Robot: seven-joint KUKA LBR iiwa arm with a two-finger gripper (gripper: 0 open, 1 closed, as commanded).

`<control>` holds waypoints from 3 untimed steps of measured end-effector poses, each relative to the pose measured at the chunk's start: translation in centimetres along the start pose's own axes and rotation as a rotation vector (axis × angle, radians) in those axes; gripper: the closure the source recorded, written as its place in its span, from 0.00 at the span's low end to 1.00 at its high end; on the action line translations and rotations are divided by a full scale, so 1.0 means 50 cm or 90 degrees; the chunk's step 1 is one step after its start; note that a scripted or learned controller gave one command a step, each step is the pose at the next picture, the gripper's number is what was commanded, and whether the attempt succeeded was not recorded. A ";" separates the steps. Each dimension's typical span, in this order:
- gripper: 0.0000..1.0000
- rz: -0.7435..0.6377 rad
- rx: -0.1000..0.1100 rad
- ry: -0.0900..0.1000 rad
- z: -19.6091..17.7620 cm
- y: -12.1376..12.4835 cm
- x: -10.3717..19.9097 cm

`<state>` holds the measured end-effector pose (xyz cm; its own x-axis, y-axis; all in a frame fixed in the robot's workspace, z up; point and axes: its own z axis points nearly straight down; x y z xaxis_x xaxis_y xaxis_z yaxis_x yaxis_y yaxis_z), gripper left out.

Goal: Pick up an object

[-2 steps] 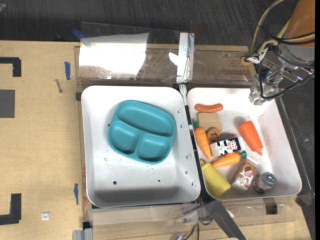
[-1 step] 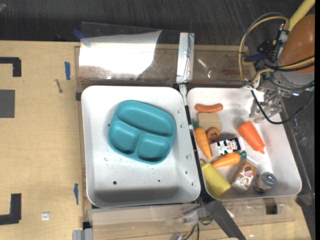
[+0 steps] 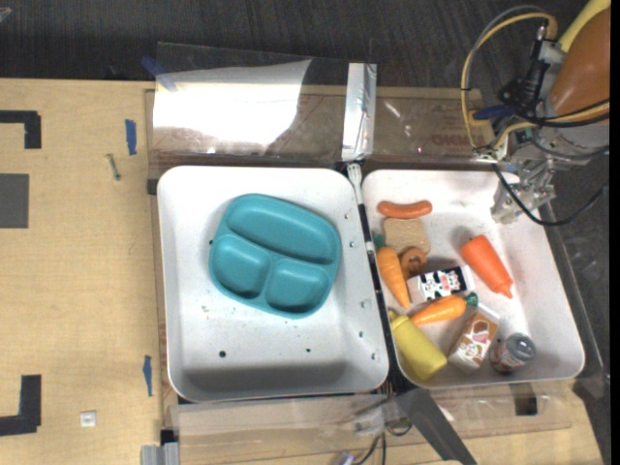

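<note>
The right bin (image 3: 557,289) holds a heap of toy food. A red sausage (image 3: 404,207) lies at the back, with a slice of bread (image 3: 405,232) just in front of it. A big orange carrot (image 3: 486,264) sits at the right, and two smaller carrots (image 3: 391,274) (image 3: 438,310) lie near the middle. Between them is a black-and-white box (image 3: 441,283). At the front are a yellow bottle (image 3: 417,347), a small carton (image 3: 475,342) and a can (image 3: 513,350). My gripper (image 3: 513,194) hangs over the bin's back right corner, apart from all of them.
The left bin (image 3: 184,308) bears a teal divided plate (image 3: 276,253). Clear plastic sheeting (image 3: 242,105) stands behind the bins. Yellow and black cables (image 3: 494,56) loop beside the arm's wrist. The tan bench (image 3: 68,289) stretches out to the left.
</note>
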<state>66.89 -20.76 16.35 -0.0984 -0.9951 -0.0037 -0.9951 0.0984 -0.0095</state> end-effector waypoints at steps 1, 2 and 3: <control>0.00 0.000 -0.001 0.000 0.001 0.001 0.000; 0.00 0.035 -0.001 0.001 0.149 0.155 0.003; 0.00 0.073 -0.001 0.002 0.148 0.270 -0.010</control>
<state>53.59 -18.92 8.83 -0.2122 -0.9772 -0.0022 -0.9772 0.2122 -0.0071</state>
